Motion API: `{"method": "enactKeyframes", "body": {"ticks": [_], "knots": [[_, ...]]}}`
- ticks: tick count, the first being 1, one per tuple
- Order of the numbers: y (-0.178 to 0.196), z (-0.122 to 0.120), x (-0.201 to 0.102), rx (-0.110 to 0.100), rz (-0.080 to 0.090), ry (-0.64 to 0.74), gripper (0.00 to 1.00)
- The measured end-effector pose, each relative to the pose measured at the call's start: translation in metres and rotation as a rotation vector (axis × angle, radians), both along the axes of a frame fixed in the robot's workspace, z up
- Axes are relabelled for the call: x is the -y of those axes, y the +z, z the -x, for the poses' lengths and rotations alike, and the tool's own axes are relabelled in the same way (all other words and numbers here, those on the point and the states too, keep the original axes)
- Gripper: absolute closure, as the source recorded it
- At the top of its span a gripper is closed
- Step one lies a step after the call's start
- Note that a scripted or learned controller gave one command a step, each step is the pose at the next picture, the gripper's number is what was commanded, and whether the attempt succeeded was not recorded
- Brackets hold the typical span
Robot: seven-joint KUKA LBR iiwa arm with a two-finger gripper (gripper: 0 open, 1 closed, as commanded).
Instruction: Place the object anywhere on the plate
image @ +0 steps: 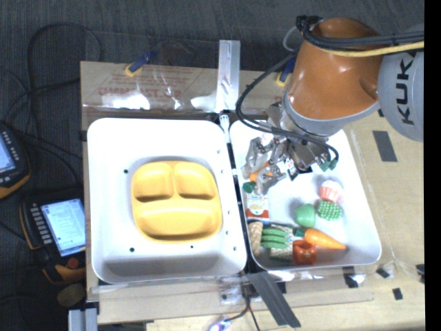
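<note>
The tool [265,165] hangs over the right bin's [364,205] upper left, grip state unclear; toy food [303,229] lies below-right; the yellow plate [177,198] sits apart in the left bin [110,143].

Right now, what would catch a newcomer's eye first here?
The big orange-banded arm looms over the right bin, its end effector low among bright toy foods like a carrot. In the left bin sits a yellow divided plate, nothing on it.

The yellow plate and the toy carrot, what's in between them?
In the camera view, the two bins' walls stand between the yellow plate and the toy carrot, then green toy vegetables.
</note>
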State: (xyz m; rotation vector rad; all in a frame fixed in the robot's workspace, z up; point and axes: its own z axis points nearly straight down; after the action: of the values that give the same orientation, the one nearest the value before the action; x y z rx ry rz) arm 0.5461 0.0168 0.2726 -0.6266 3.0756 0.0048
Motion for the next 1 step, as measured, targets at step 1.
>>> {"method": "enactKeyframes", "body": {"ticks": [1], "knots": [[0.0639, 0.0222, -0.0630, 0.002, 0.001, -0.082, 1.00]]}}
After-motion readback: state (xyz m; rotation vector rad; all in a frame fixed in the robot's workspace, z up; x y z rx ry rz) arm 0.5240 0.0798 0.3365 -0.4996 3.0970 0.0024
